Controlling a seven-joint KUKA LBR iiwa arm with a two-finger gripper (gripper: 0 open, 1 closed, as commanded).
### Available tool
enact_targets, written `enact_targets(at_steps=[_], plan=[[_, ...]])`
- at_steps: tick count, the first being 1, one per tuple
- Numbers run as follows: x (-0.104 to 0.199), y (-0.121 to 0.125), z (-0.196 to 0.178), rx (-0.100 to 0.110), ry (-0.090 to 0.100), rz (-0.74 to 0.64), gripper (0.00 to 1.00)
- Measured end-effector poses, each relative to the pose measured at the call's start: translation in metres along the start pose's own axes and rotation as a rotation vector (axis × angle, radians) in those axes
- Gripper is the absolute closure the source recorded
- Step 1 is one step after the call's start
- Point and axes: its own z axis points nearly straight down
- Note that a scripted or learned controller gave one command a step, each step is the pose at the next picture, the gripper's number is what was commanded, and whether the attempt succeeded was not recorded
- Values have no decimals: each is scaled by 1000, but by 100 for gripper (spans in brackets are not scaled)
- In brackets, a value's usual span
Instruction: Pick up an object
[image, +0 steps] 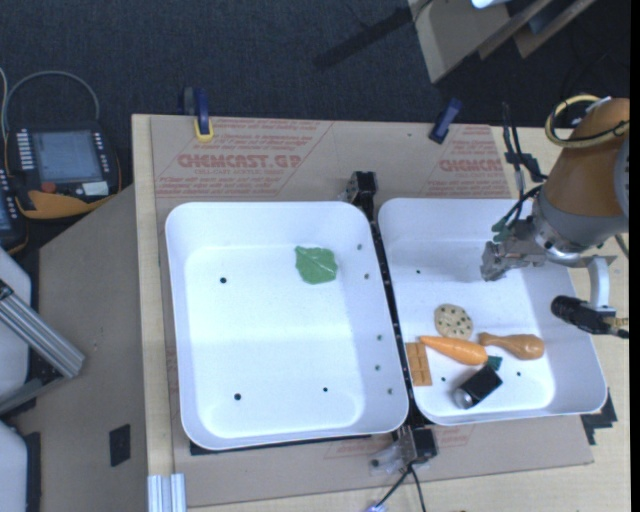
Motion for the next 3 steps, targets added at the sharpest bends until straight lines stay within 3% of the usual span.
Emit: enact_targets(at_steps=[3], plan=[[1,9,-150,-8,-1,-1,100]])
